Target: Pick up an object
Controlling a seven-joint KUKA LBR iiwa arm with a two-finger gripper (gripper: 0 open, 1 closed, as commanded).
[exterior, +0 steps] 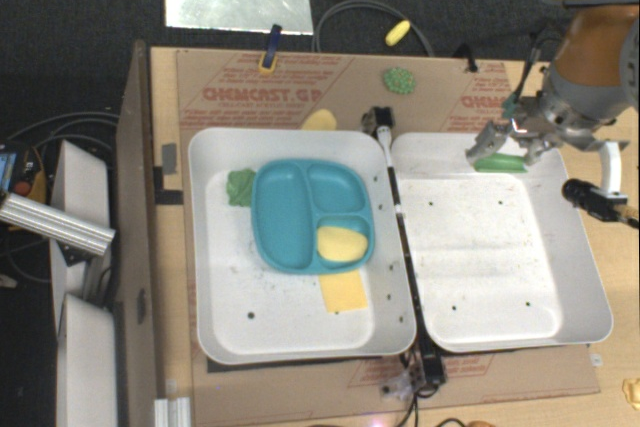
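Standing over the worktop (250, 90), you take in the big things first: two shallow white bins side by side, the left bin (215, 315) crowded and the right bin (500, 315) nearly bare. The grey and orange arm (595, 55) comes in from the right and hangs over the far corner of the right bin. In the left bin a blue divided tray (290, 215) carries a yellow lump (342, 243) in one of its compartments, with a flat yellow square (344, 292) just beside its near edge and a green scrap (240, 185) touching its left side. The thing that matters for the grab looks to be the green strip (500, 162), lying flat at the far edge of the right bin, its long axis running roughly along that rim, left to right. The claw (515, 137) sits right above it, so close that the strip lies directly beneath the tips and a touch toward the near side. Whether the claw is spread or closed I cannot tell from here, and I cannot see the strip between its tips, so I would not call it held.
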